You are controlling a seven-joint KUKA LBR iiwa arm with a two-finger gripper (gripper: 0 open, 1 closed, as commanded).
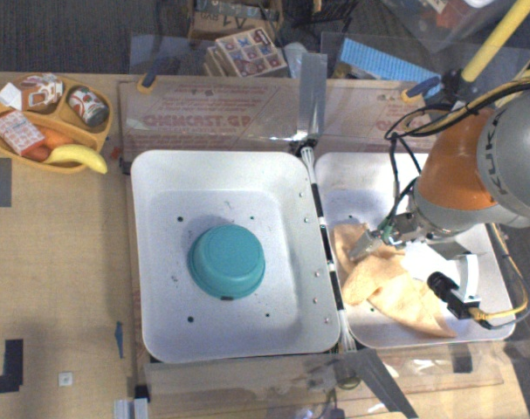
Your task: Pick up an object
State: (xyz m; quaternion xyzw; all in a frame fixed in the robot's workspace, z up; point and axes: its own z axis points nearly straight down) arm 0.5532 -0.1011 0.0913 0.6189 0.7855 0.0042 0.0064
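The arm point(470, 168) is reaching in from the right, bending down into the right bin point(361, 177), its jaws point(369, 244) touching the tan cloth point(395, 291) lying there; their state is unclear.

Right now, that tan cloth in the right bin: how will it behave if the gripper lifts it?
The tan cloth lies crumpled with folds, so it is probably floppy and would drape. It looks thin, likely light. A pinch by the gripper at its edge may lift one layer only.
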